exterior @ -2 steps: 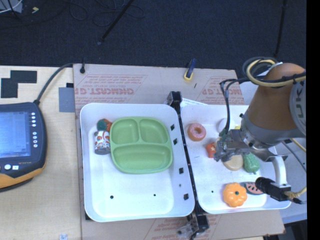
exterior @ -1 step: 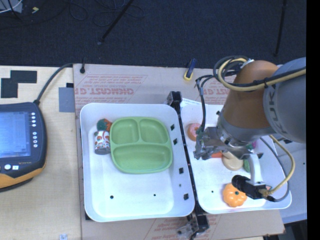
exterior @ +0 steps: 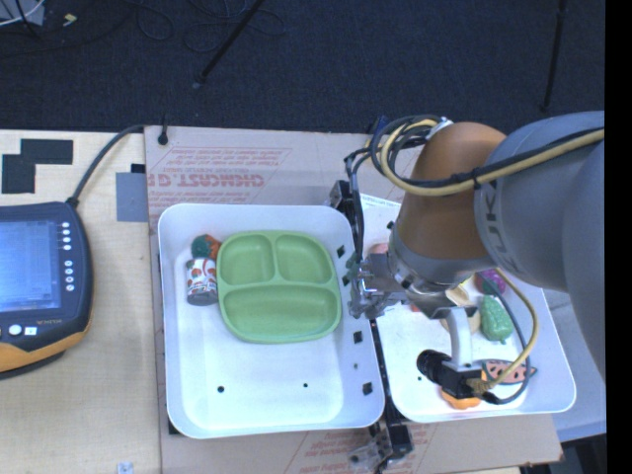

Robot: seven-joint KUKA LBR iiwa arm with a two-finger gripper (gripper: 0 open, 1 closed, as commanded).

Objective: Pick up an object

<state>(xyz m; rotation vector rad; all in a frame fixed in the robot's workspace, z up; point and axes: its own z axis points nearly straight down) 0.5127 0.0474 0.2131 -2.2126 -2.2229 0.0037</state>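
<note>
Glossy green three-section plastic plate (exterior: 278, 286) in left bin (exterior: 257, 403), small cylindrical red-labelled can (exterior: 201, 279) upright against its left rim, lumpy green toy (exterior: 494, 319) in right bin (exterior: 553, 383), arm (exterior: 454, 205) bent low over right bin, gripper (exterior: 363, 299) at the bins' shared edge, its grip state can't be told.

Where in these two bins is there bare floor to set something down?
The widest free patch is the left bin's front strip, between the green plate and the near wall. Its far-left corner is tight: a can and a small toy sit beside the plate. The right bin is crowded under the arm, with a green toy.
</note>
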